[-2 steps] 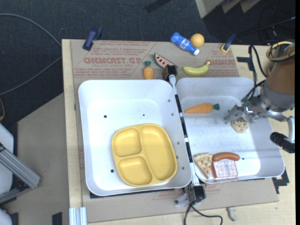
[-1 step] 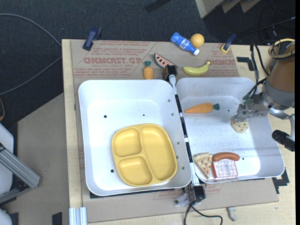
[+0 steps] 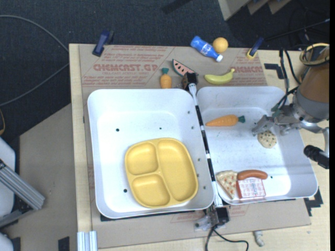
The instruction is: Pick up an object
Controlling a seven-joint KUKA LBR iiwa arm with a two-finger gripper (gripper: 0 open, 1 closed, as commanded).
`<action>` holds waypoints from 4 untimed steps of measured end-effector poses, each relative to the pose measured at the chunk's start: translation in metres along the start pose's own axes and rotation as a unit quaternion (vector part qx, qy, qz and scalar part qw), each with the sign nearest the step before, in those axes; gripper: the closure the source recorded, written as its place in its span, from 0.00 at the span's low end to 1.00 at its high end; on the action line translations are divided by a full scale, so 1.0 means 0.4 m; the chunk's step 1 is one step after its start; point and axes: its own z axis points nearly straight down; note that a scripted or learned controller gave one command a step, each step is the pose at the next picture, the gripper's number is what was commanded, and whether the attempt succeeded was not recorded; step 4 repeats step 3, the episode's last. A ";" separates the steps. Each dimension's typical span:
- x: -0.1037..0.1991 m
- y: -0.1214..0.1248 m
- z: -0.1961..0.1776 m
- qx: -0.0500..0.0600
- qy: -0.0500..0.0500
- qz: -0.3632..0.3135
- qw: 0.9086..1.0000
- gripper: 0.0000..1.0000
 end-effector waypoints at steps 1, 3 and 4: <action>-0.033 0.040 0.084 0.001 0.005 -0.002 1.000 0.00; -0.034 0.042 0.057 0.000 0.003 -0.003 1.000 0.00; -0.034 0.042 0.057 0.000 0.003 -0.003 1.000 0.00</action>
